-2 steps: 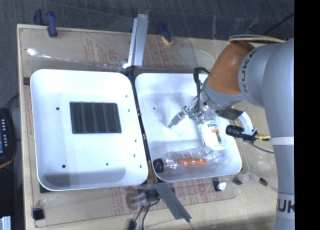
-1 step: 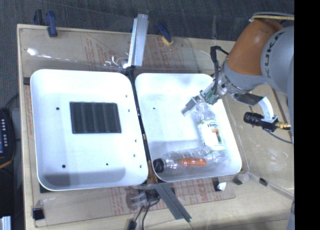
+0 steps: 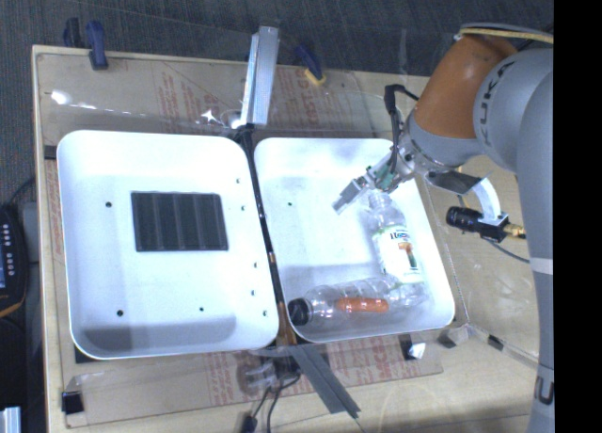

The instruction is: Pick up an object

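Now, step: I judge this to be the approach, before any grasp; nothing sits between my fingers.
Landmark: the right bin, the white tray nearer my arm, serves for every place below.
Gripper: my gripper hangs over the upper right part of the right bin, tilted, with the fingers slightly apart and clamped on nothing.
Upright-lying bottle: a clear bottle with a white label lies along the right wall of the right bin, its cap end just beside my fingertips.
Second bottle: a clear bottle with a black cap and an orange band lies along the bottom wall of the right bin, its far end touching or nearly touching the labelled one.
Left bin: the neighbouring tray, left of the right bin, carries a dark ribbed panel.
Next move: as I judge it, I need to lower toward the labelled bottle's neck, straddle it with both fingers across its narrow width, then close.
Risk: the smooth round plastic may roll or slip sideways against the wall.
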